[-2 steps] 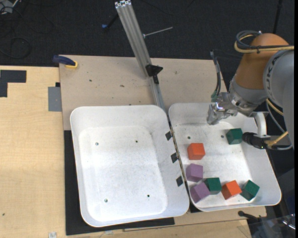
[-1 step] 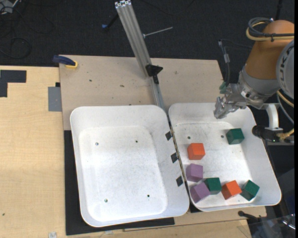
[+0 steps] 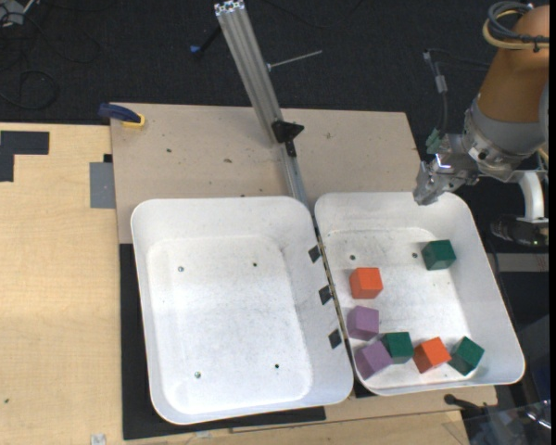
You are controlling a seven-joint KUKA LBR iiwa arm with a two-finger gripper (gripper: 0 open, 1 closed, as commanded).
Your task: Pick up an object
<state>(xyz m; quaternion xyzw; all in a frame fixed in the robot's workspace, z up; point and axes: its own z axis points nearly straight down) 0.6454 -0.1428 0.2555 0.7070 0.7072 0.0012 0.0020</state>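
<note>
The gripper (image 3: 428, 193) hangs at the far right corner of the right bin (image 3: 486, 248), its dark tips just over the bin's back rim. From this slanted height the fingers merge into one grey-black lump, so whether they are apart or together cannot be told; nothing is visible between them. Above it the wrist widens into a grey collar and then the orange band (image 3: 514, 72), and the arm is cut off by the frame's upper right.

Nearest the gripper, inside the right bin, lies a dark green cube (image 3: 438, 254), alone near the right wall. Further toward the middle sits an orange cube (image 3: 366, 282), and just in front of it a purple cube (image 3: 362, 322). Along the near edge a cluster crowds together: a second purple cube (image 3: 372, 357), a small green cube (image 3: 398, 345) touching it, a second orange cube (image 3: 431, 353) beside that, and another green cube (image 3: 466, 354) by the near right corner. Which faces touch within this cluster is hard to make out.

The left bin (image 3: 167, 225) lies just beside the right one, with small black clips (image 3: 323, 295) along the shared seam. A slanted aluminium rail (image 3: 250, 63) rises behind the bins, its top end reaching the dark floor.
</note>
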